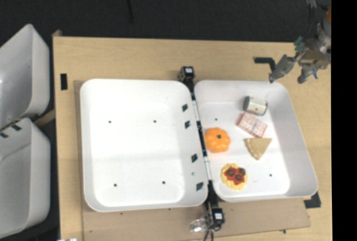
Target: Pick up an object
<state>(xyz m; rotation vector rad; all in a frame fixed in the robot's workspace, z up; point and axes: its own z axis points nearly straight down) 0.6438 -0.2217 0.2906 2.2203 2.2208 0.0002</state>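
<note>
Gripper [292,70] hangs spread and empty beyond the right bin [290,123], whose round orange pumpkin [217,140] sits untouched

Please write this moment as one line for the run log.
phase: before pick | pincer: above right bin's far right corner, nothing held | right bin: orange pumpkin, small can, pink packet, tan wedge, mini pizza

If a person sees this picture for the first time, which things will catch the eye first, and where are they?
The bright orange pumpkin-like toy stands out first, in the right bin close to the divider between the two bins. Around it lie a small pizza-like toy nearer the front, a tan wedge, a pink patterned packet and a small can. The claw hangs over the bench just beyond the right bin's far corner.
</note>
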